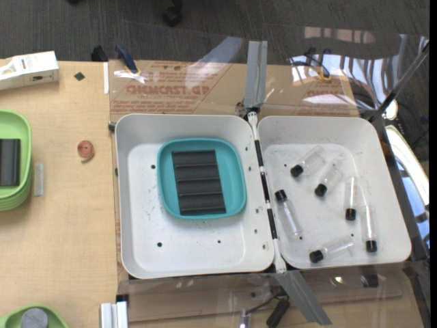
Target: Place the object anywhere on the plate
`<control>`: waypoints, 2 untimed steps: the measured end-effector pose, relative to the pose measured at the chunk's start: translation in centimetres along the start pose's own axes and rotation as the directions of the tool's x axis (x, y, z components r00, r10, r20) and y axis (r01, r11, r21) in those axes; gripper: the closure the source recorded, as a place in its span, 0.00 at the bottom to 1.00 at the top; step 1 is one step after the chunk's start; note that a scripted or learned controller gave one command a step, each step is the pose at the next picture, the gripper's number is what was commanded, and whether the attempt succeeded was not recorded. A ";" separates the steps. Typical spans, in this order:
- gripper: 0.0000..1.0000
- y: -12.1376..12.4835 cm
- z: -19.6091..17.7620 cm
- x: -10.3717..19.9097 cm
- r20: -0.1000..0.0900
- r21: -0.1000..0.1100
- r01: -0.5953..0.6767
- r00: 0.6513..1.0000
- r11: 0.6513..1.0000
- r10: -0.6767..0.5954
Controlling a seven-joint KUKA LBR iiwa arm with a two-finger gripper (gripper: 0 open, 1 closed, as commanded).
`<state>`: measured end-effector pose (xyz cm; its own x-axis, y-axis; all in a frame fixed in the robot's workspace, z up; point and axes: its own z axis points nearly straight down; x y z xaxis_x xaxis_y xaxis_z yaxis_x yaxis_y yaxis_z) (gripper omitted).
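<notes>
A teal plate (236, 183) lies in the left white bin (143, 231), with a black ridged block (198, 181) resting on its middle. The right white bin (382, 149) holds several clear tubes with black caps, scattered flat: one near the upper middle (305, 163), one beside it (327, 180), one along the left wall (287, 212), two at the right (351, 199) (369, 229), and one at the front (332, 251).
A green tray (20, 176) holding a dark object sits at the left on the wooden bench, with a small round brown piece (85, 149) near it. A white box (27, 68) lies at the top left. A cardboard sheet (177, 87) lies behind the bins.
</notes>
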<state>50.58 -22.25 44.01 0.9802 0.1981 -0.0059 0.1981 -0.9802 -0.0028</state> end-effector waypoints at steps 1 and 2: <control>0.00 -0.3 0.1 -1.6 0.001 0.001 -0.003 1.000 1.000 0.003; 0.00 1.0 0.0 5.2 0.000 -0.002 0.005 1.000 1.000 -0.005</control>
<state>55.84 -22.19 43.95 0.9792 0.2030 -0.0054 0.2030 -0.9792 -0.0006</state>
